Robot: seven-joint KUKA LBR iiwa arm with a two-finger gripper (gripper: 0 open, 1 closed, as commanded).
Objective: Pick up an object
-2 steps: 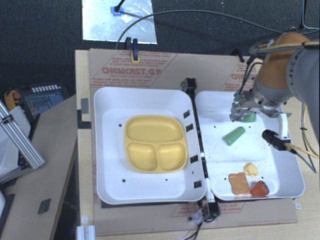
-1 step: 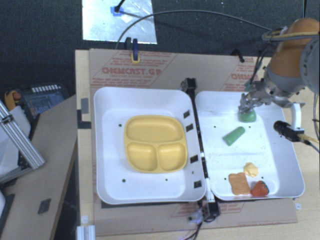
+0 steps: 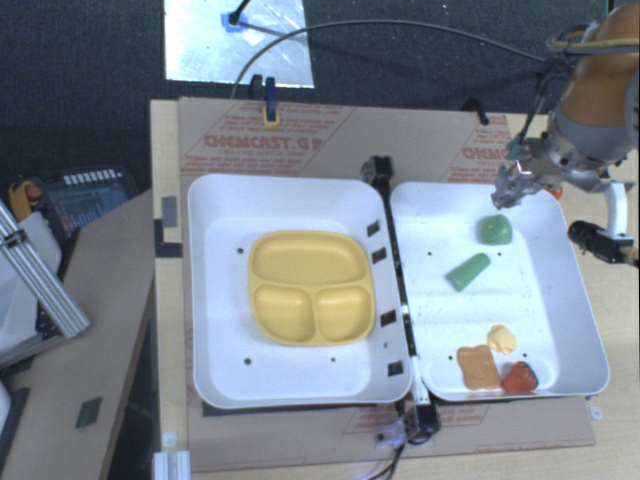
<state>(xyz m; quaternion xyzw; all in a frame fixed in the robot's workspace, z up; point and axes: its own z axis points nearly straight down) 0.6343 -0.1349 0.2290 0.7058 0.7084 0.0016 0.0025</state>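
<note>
In the right bin (image 3: 560, 298) lie a round green piece (image 3: 494, 230), a green cylinder (image 3: 467, 270), a pale yellow lump (image 3: 502, 340), an orange slab (image 3: 478, 367) and a red piece (image 3: 519, 377). My gripper (image 3: 508, 194) hangs over the bin's far side, just above and slightly right of the round green piece. Nothing shows between its fingertips.
The left bin (image 3: 215, 268) holds a yellow three-compartment tray (image 3: 308, 286). A black clamp strip (image 3: 392, 278) runs between the bins. Cables cross the dark floor behind, and a black bracket (image 3: 600, 243) juts in at the right bin's edge.
</note>
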